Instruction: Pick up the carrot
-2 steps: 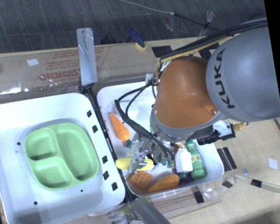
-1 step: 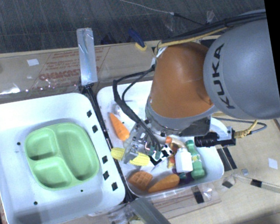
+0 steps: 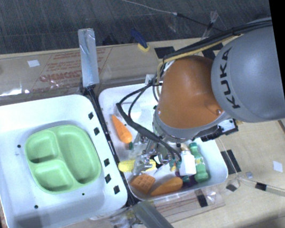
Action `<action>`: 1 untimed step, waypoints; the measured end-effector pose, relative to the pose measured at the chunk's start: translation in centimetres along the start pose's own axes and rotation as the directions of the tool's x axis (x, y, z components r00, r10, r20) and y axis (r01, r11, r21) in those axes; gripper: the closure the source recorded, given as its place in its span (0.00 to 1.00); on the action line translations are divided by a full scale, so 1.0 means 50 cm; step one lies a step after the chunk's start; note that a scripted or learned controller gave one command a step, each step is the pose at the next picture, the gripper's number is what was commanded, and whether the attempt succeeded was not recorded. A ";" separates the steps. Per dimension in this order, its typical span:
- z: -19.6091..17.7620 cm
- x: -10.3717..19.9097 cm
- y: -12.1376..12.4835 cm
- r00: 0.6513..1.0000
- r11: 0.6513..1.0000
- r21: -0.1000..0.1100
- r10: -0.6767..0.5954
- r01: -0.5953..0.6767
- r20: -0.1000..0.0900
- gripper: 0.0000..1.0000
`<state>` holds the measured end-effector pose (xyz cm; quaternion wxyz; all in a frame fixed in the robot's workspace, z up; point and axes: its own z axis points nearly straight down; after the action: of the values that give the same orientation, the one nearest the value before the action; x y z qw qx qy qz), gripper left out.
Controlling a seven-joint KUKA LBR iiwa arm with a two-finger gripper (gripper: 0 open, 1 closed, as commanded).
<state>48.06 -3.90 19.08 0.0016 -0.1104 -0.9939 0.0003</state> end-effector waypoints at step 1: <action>-0.021 -0.003 0.001 1.000 1.000 0.000 -0.004 0.004 0.003 1.00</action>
<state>48.22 -3.86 20.15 0.0003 -0.1087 -0.9941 0.0003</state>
